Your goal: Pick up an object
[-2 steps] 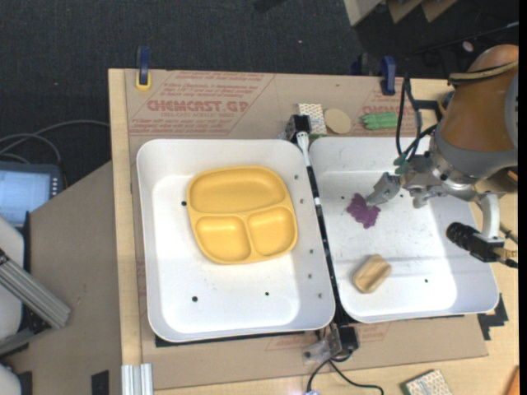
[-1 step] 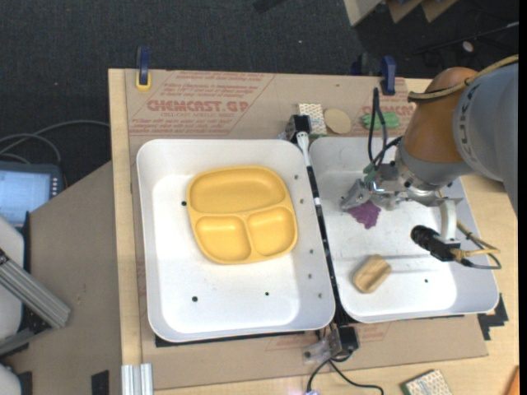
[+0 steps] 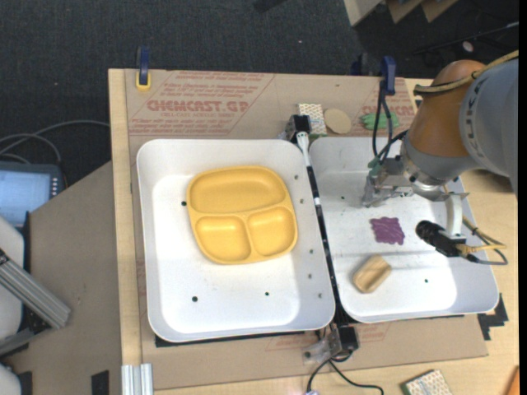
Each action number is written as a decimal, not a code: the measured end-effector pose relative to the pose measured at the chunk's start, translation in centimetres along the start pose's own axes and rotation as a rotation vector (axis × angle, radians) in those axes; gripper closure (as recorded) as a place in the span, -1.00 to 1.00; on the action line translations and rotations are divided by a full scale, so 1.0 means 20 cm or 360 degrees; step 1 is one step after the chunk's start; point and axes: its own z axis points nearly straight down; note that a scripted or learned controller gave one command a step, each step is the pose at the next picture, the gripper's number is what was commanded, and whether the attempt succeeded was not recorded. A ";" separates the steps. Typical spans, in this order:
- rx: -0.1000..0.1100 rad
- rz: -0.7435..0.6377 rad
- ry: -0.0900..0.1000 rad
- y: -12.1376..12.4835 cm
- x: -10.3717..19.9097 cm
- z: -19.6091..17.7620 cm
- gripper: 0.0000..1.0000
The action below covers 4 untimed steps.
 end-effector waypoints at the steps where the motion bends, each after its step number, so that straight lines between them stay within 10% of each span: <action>1: 0.0002 0.0000 0.0001 0.00 0.00 0.00 -1.00; 2: 0.0018 0.0006 0.0002 -0.34 -0.11 0.06 -1.00; 3: 0.0001 0.0002 0.0000 -0.32 -0.10 0.00 1.00; 4: -0.0013 -0.0016 0.0004 -0.17 0.26 -0.48 1.00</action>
